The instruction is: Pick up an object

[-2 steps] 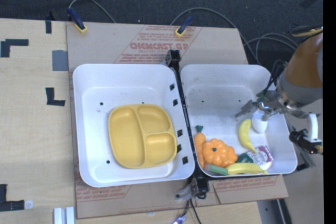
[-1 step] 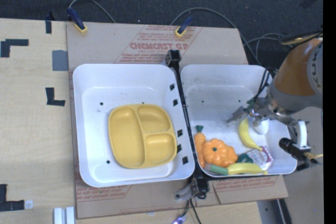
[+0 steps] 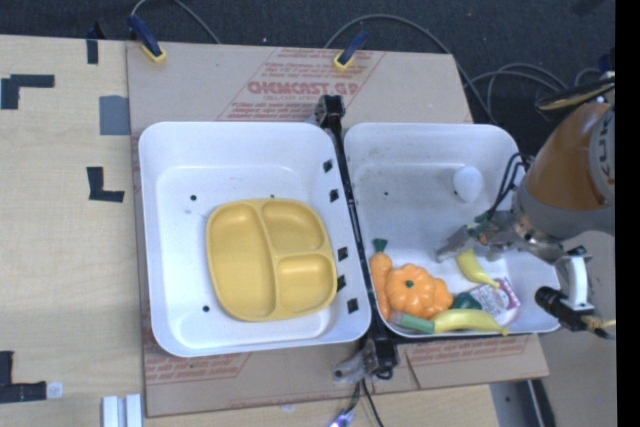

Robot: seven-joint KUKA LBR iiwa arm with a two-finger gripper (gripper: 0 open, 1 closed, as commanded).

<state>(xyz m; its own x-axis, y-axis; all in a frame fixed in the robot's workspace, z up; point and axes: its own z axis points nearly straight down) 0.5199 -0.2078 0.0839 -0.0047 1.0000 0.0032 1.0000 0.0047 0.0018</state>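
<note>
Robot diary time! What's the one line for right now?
arm: reaching into right bin | gripper: low, beside small banana | toy pumpkin: lying in bin | left bin: yellow divided plate

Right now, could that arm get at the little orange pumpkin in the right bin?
Probably yes. The pumpkin lies uncovered near the front of the right bin, with nothing on top of it, and the tool is already low over that bin, just to its right.

You get one readable-ish print: red stencilled lettering on flat brown cardboard sheet [image 3: 290, 85] under two bins, upside down to camera, large line plus smaller lines beneath, too blurred to spell out. Small crinkled white-and-red wrapper packet [image 3: 497, 297] in right bin carries print, too small to read. No numbers, no brands you can confirm.
</note>
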